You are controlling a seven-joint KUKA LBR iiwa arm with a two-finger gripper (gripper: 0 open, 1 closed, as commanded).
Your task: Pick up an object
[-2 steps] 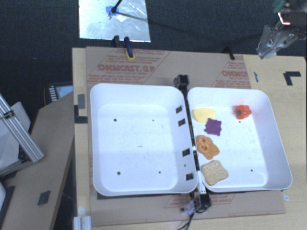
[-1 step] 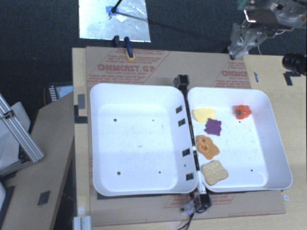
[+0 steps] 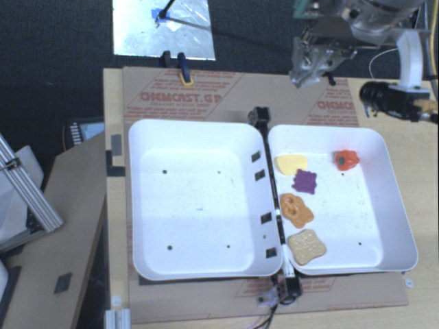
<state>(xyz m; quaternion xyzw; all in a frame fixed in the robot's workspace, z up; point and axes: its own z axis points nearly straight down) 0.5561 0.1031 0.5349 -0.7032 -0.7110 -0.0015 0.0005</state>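
Observation:
The right bin (image 3: 384, 204) holds several small items along its left side: a pale yellow flat piece (image 3: 291, 164), a purple piece (image 3: 304, 181), an orange pretzel-like piece (image 3: 296, 210) and a tan cracker-like square (image 3: 306, 246). A red-orange pepper-like object (image 3: 346, 159) lies near the bin's far wall. My gripper (image 3: 307, 70) hangs high above the bench behind the right bin, well clear of all the items. Nothing shows between its fingers.
The left bin (image 3: 137, 204) sits beside the right one, joined by a black clip strip (image 3: 269, 190). A black cylindrical device (image 3: 391, 100) juts in at the right. A shiny metal sheet (image 3: 163, 19) lies behind the bench.

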